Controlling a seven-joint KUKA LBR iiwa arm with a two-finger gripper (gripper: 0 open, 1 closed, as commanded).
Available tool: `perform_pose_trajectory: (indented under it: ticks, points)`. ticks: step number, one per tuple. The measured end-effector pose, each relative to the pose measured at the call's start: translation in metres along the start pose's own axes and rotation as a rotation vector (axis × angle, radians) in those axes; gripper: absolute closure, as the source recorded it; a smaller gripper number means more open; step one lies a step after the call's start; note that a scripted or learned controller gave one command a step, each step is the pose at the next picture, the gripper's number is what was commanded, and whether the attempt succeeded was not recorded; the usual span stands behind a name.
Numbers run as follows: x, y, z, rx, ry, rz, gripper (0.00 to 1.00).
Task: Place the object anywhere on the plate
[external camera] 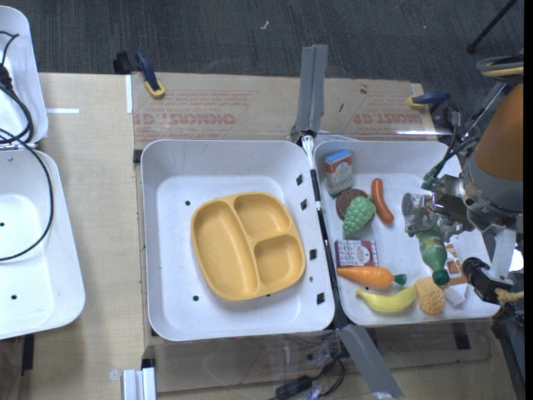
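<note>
A yellow plate (247, 245) with three compartments lies in the left bin (166, 223), with nothing on it. The right bin (400, 161) holds toy food: a green bottle (433, 253), a corn cob (430, 296), a banana (386, 300), a carrot (364, 276), a small pink box (356, 252), a green bumpy fruit (359, 216), a red sausage (381, 200) and a small can (339, 172). My gripper (420, 217) hangs over the right side of this bin, just above the top of the green bottle. Whether it touches the bottle is unclear.
The grey arm with its orange band (504, 144) reaches in from the right over the right bin's edge. A grey divider post (311, 82) stands between the bins at the back. A white sink-like fixture with a black cable (25, 223) sits at the far left.
</note>
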State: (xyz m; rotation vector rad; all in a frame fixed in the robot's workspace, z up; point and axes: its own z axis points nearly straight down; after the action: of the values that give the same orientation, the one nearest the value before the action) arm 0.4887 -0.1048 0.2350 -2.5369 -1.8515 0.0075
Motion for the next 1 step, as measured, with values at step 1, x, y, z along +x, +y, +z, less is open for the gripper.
perform_pose_trajectory:
  ticks: [1]
  points:
    - [0.0822, 0.0106, 0.0448, 0.001, 0.001, -0.106, 1.0]
